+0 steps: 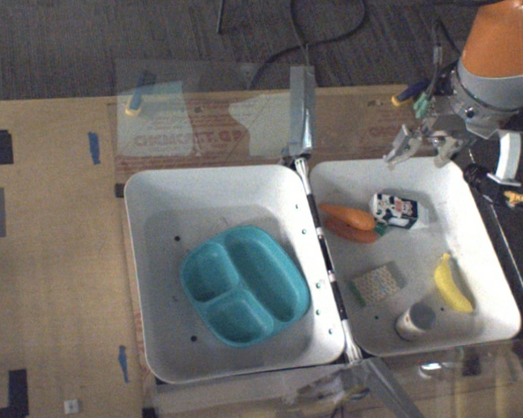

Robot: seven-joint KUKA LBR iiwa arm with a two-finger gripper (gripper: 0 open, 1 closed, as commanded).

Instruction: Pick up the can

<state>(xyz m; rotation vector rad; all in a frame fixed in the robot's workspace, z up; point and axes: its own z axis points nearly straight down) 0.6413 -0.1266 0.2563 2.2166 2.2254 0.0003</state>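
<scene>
Metal, by the look of it: the can (416, 320) stood upright near the front edge of the right bin (488, 234), its pale open-looking top turned toward the camera, with the banana (453, 285) just beside it on the right and a small speckled sponge (376, 283) near it on the left. I judged it stiff and light, with a smooth, curved wall that could slip between two flat fingers. A squeeze across its width, low enough on the body to stay clear of the rim, seemed the safest hold. Coming straight down, the fingers would have to straddle it without nudging the banana. If knocked over, it would probably roll.

That bin also held a carrot (351, 222) against its left wall and a small black-and-white carton (396, 210) touching the carrot's leafy end. The left bin (158, 254) held a teal divided plate (242, 285), lying flat with nothing visible in its compartments.

At this moment the hand (421, 146) hung over the far rim of the right bin, well apart from the can, its fingers spread and nothing between them. The grey arm with its orange band (497, 39) reached in from the right above the counter (53, 261).
</scene>
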